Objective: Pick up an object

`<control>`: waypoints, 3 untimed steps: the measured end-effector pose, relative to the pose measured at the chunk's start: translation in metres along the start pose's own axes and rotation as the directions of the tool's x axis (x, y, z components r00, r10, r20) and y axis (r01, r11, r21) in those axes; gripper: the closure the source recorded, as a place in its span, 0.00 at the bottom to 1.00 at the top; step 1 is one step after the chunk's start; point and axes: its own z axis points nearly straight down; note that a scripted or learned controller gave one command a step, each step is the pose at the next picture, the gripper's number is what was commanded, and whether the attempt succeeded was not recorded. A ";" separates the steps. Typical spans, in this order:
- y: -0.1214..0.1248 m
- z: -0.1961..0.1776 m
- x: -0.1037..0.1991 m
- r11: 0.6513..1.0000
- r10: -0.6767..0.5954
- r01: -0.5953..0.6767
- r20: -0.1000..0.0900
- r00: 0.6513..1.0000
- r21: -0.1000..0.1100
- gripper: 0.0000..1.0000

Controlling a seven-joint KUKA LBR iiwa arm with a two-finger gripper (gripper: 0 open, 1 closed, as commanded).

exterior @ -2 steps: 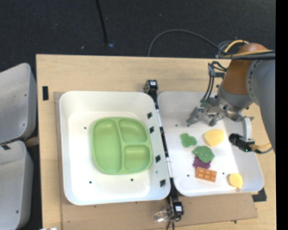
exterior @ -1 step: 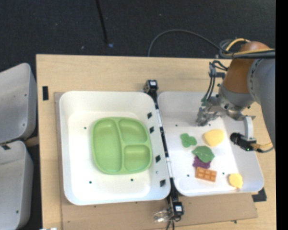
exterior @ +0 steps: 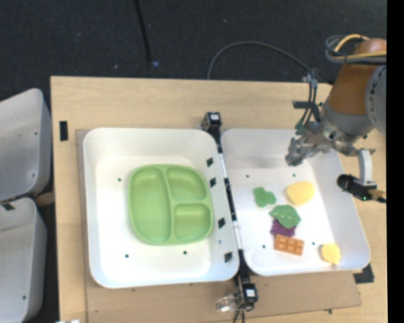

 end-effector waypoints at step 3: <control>-0.007 -0.086 0.034 1.000 -0.012 0.012 -0.002 1.000 0.008 1.00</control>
